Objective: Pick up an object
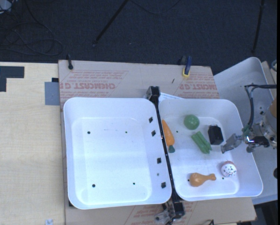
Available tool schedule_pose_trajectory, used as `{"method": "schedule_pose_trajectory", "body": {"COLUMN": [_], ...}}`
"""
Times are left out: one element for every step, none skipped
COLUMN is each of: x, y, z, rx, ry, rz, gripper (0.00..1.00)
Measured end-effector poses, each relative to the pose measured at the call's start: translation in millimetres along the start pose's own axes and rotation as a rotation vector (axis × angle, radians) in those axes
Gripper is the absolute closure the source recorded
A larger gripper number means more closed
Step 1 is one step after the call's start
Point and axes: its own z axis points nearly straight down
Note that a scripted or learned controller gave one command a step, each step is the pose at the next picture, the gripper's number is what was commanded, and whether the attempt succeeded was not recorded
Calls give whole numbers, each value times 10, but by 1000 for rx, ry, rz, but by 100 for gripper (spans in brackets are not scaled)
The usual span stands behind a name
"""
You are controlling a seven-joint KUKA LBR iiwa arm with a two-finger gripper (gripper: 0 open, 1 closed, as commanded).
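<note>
The right bin (245, 182) holds several small objects. An orange carrot (167, 132) lies along its left wall. A green ball (192, 122) sits near the back, with a green cucumber-like piece (200, 142) and a black block (215, 134) just in front of it. A white dotted ball (228, 169) and an orange gourd shape (201, 178) lie near the front. My gripper (233, 142) reaches in over the bin's right rim, just right of the black block and above the dotted ball. It touches none of the objects.
The left bin (71, 125) stands beside the right one, with a black divider (161, 139) running between them. Both rest on a cardboard sheet (111, 81). Cables and the arm's wrist parts (259, 137) hang at the right edge.
</note>
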Motion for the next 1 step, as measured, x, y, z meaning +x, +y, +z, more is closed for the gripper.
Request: {"method": "schedule_pose_trajectory", "body": {"x": [536], "y": [723], "z": [403], "rx": [-2], "ry": [2], "rz": [-7], "gripper": [0]}}
